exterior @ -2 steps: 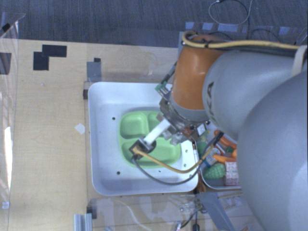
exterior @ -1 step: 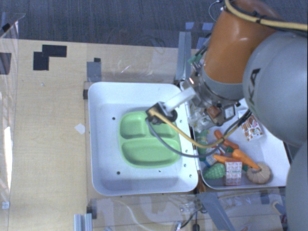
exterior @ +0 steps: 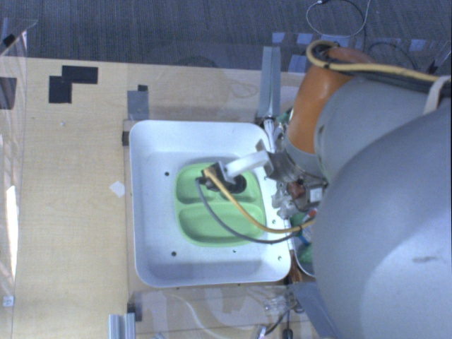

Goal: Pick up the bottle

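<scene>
My gripper (exterior: 291, 193) hangs at the seam between the two bins, just right of the left bin (exterior: 152, 189) and over its right rim. The grey arm with its orange band (exterior: 314, 111) covers nearly all of the right bin. A small green-tinted piece (exterior: 308, 222) peeks out under the wrist; I cannot tell what it is.
A light green divided tray (exterior: 201, 221) lies in the middle of the left bin, partly beneath the wrist's cables. A greyish rounded object (exterior: 305, 260) shows at the arm's lower edge. Metal posts (exterior: 270, 76) stand behind the bins. Bare wooden bench spreads to the left.
</scene>
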`<state>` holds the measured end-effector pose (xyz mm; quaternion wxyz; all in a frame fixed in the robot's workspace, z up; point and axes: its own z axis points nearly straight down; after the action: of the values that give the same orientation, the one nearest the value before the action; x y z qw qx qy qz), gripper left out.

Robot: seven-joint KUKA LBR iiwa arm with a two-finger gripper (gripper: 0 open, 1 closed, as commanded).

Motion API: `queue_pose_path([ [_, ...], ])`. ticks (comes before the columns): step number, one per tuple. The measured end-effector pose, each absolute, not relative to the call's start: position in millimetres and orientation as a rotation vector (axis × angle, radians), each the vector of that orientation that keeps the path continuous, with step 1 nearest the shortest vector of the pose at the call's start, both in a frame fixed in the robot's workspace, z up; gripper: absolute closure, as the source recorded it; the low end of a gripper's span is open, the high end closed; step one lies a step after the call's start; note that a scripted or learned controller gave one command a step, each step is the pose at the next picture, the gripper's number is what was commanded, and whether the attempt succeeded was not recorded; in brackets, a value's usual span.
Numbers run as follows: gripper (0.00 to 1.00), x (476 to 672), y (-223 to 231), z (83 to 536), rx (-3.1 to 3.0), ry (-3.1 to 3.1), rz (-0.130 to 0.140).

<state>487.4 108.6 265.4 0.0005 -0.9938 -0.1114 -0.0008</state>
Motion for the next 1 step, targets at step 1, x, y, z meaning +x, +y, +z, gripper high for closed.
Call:
queue_pose_path([
  [1, 1.00, 486.9, 98.4, 200.7, -3.124, -0.321, 0.002],
])
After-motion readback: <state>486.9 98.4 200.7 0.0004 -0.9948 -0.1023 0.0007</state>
